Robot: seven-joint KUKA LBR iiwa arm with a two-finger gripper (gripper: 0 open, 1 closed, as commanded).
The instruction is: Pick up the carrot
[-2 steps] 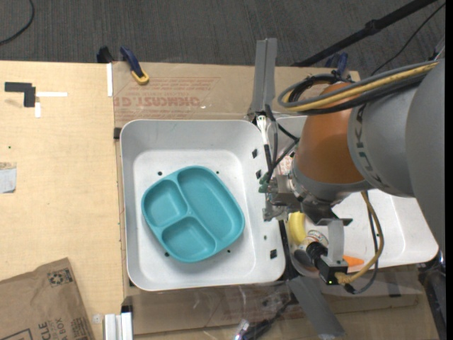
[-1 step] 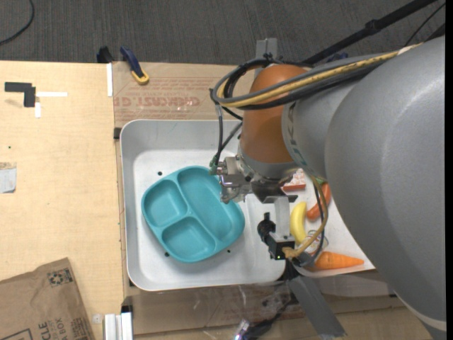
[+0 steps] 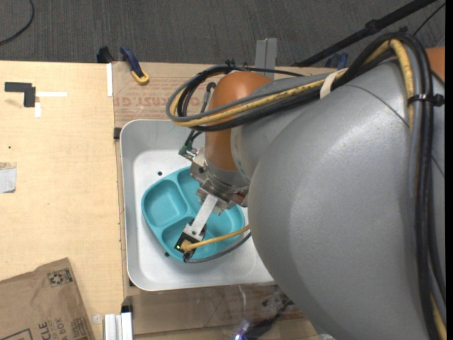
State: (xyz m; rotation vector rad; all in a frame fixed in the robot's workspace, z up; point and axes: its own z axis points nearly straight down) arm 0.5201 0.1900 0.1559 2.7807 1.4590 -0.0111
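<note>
A white bin (image 3: 129,190) holds a teal divided plate (image 3: 164,207) that leans toward the bin's lower left. My gripper (image 3: 214,188) hangs over the plate's right compartment, below the orange wrist band (image 3: 233,112). The big grey arm body (image 3: 354,204) covers the bin's right half and hides whatever lies under it. The visible compartments of the plate look bare.
Left of the bin stretches a cardboard-covered bench (image 3: 56,161). A brown paper bag (image 3: 42,303) lies at its lower left, a black L-shaped piece (image 3: 21,91) at the upper left. A blue and yellow clamp (image 3: 134,66) sits beyond the bin's far edge.
</note>
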